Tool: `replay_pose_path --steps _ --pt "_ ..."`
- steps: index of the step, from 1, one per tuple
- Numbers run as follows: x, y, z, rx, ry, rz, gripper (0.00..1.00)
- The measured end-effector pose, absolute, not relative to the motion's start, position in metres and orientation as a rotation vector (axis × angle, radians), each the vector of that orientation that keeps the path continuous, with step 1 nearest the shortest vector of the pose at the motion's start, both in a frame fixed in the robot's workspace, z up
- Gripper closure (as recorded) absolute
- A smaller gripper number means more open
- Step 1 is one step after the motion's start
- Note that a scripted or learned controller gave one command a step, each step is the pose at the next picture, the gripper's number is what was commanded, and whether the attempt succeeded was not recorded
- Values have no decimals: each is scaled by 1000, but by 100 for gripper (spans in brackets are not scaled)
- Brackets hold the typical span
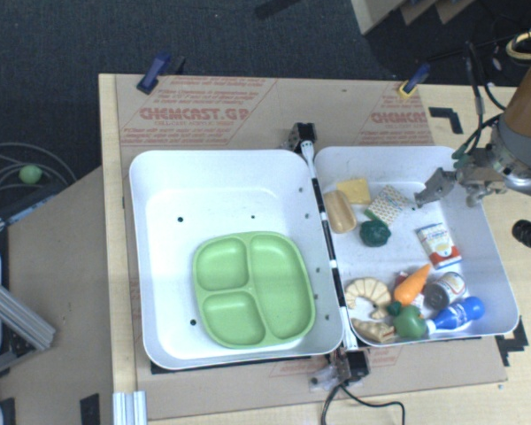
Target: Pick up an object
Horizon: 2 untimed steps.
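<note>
The tool (449,184) hung over the right bin (496,237) near its far right rim, fingers spread wide with nothing between them. Below lay a carton (437,243), carrot (412,284) and bottle (451,313); the left bin (159,193) held a green tray (252,288).

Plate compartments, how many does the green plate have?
3 on the plate: one upper left, one lower left, one long one down the right side. None look hidden.

divided plate (252,289) in left bin (159,202), toys in right bin (491,255)
</note>
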<state>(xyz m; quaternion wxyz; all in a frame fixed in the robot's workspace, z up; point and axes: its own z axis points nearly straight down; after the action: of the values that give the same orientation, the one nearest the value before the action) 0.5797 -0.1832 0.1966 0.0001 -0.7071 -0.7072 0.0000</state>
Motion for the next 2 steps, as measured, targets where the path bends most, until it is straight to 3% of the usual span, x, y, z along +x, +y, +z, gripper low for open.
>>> replay_pose_path --steps 1,2 --pt "588 -136 135 -2218 -2221 1 0" --pt "574 -97 97 -2218 -2221 2 0"
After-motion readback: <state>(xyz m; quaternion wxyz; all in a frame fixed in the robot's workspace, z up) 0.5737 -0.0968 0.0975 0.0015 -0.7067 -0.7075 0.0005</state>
